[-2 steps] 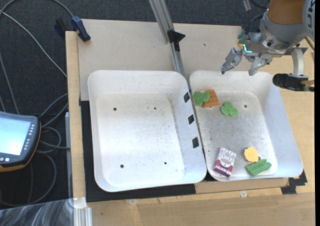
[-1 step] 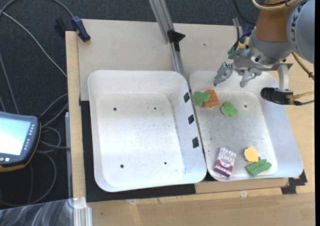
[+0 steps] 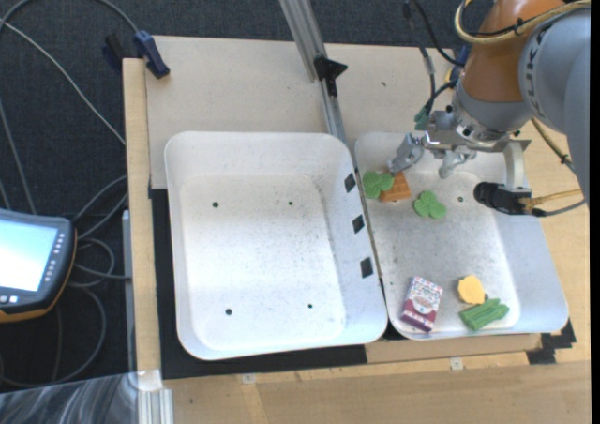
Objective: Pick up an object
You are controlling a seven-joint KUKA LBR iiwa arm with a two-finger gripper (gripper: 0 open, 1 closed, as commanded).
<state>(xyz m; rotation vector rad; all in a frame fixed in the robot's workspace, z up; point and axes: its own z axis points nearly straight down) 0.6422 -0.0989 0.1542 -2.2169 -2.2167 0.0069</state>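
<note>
We log a small red-and-white printed packet [image 3: 423, 303] at the right bin's [image 3: 530, 253] near edge | two-finger gripper [image 3: 427, 159] open, empty, above an orange block [image 3: 397, 189] beside a green leaf-shaped toy [image 3: 378, 184].

Small printed packet [image 3: 423, 303] near the front edge of the right bin [image 3: 525, 253], red-and-white label too small to read, no other legible text, numbers or signs
</note>
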